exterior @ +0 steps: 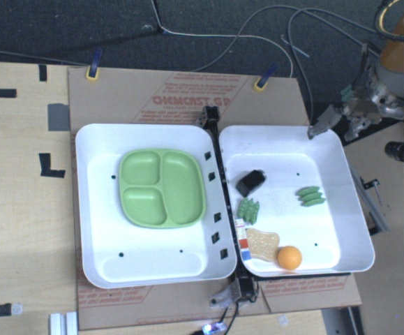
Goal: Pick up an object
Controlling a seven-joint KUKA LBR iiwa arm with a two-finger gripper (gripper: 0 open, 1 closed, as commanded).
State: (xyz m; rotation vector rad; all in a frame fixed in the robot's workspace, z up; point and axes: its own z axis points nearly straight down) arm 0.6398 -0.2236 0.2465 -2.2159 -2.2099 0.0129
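The right bin (341, 160) holds a black block (250, 181), a green pea pod (311, 196), a small green leafy piece (248, 209), a tan slice of toast (262, 243) and an orange ball (289, 257). My gripper (331, 135) hangs over the bin's far right corner, well apart from all of them. It is open, with nothing between its fingers.
The left bin (97, 159) holds a green divided plate (163, 188). A thin red and white strip (242, 237) lies beside the toast against the ridge between the bins. Cables run across the dark floor behind the bench.
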